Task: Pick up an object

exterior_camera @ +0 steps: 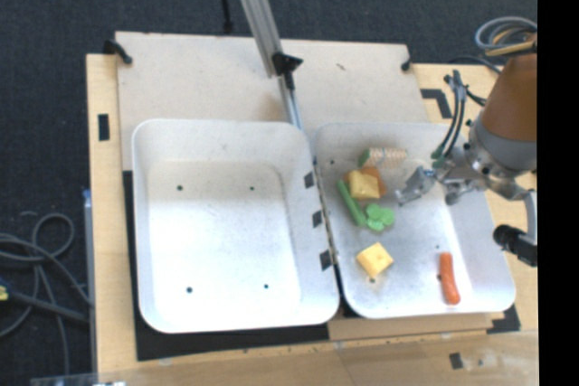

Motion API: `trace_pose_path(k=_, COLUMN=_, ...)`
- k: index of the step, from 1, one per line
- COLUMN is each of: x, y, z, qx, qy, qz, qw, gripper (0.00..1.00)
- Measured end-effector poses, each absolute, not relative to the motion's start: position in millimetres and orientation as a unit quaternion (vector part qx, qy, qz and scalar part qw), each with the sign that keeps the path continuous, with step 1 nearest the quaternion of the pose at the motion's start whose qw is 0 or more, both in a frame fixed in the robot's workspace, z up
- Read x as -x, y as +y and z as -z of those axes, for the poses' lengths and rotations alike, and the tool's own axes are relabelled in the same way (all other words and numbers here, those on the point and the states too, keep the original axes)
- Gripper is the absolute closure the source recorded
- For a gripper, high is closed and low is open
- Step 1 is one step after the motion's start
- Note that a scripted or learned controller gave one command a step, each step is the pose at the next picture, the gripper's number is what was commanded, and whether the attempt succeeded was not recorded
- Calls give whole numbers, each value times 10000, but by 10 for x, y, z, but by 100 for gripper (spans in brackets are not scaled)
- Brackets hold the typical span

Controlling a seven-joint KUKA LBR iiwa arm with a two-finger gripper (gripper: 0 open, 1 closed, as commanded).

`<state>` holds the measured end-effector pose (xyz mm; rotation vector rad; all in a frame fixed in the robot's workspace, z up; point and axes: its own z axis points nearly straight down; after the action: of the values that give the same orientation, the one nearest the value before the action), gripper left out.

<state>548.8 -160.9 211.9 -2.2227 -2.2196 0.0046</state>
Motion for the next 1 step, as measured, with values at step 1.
trace_pose_path(k=1, x=-5435, y=-1608, z=-1686, qx=7078, qy=-7064, qz=-16, qw=7, gripper=0)
